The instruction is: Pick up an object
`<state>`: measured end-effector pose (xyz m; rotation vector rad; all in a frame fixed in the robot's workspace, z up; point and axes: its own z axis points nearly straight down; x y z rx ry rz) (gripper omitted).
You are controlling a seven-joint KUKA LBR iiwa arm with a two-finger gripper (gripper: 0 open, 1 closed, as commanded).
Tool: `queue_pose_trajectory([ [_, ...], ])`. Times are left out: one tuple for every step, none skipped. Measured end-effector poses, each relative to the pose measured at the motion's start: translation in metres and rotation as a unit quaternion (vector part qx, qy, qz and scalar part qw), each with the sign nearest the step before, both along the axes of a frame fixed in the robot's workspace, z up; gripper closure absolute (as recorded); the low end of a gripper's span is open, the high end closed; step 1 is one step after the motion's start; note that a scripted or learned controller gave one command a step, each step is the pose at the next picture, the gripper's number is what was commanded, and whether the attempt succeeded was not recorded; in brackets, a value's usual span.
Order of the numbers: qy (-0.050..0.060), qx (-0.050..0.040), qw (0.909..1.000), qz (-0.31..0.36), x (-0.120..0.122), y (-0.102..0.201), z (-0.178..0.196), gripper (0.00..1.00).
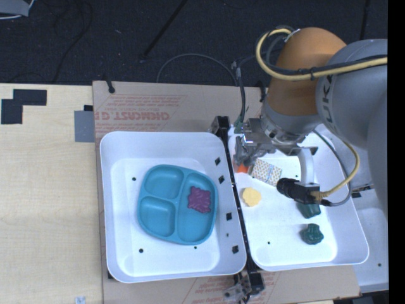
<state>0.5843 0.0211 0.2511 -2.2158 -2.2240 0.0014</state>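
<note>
My gripper (244, 149) hangs low over the left rim of the right bin (342, 249), under the orange-banded wrist. Just below it a small orange object (240, 167) peeks out; whether the gripper touches it I cannot tell. A checkered packet (267, 171) lies right of that, tilted. A yellow round piece (252, 197) sits on the bin floor a little nearer the front. Two dark green objects lie further right: one (309, 210) mid-bin, the other (312, 234) toward the front.
The left bin (120, 258) holds a blue divided plate (161, 204) with a purple lump (200, 199) in its right compartment. A black divider (229, 189) runs between the bins. A black plug (291, 187) on a yellow cable hangs over the right bin.
</note>
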Motion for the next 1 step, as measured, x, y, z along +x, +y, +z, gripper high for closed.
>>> queue_pose_trajectory([
  [0.001,-0.0001,1.0,0.0,0.0129,0.0548,-0.0164,1.0],
])
